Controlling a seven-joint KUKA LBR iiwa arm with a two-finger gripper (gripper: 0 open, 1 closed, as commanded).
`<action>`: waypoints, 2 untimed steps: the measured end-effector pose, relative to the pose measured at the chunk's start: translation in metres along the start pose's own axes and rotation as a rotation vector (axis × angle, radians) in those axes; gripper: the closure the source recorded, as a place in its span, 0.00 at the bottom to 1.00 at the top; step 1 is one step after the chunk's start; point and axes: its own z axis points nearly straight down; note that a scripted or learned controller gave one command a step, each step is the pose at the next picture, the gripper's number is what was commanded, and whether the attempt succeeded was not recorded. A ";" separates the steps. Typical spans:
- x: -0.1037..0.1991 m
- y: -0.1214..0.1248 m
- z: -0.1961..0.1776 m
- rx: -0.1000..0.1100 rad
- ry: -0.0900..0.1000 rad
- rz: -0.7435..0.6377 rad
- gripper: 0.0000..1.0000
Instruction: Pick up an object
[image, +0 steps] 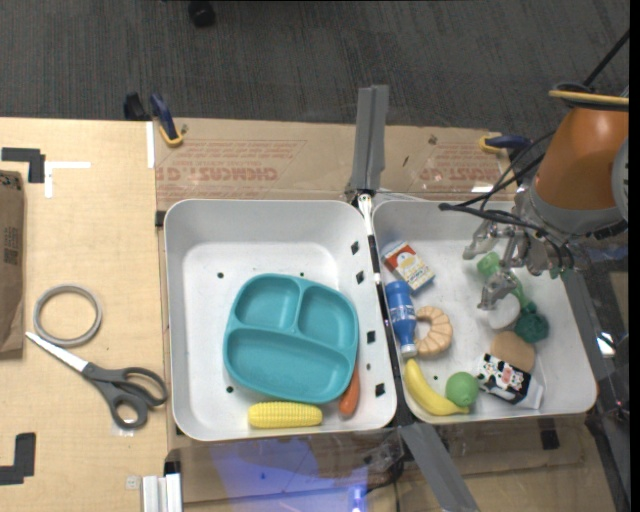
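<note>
My gripper (497, 270) hangs over the upper right part of the right bin (575, 400), below the arm's orange band. A small light green piece (487, 266) shows right at the gripper; whether it is held is unclear. Just below lie a white round object (503, 316) and a dark green toy (531, 325). Further along that bin are a red and white box (409, 266), a blue bottle (400, 315), a tan ring-shaped toy (435, 332), a banana (428, 393), a green ball (461, 388) and a cow-patterned box (505, 377).
The left bin (190, 240) holds a teal divided plate (292, 338), a corn cob (285, 414) and an orange piece (349, 397). Scissors (105, 378) and a tape ring (67, 314) lie on the bench to the left.
</note>
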 end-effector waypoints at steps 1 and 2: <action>0.024 -0.038 0.010 -0.001 0.006 0.157 0.00; 0.008 0.033 0.011 -0.003 0.007 0.048 0.00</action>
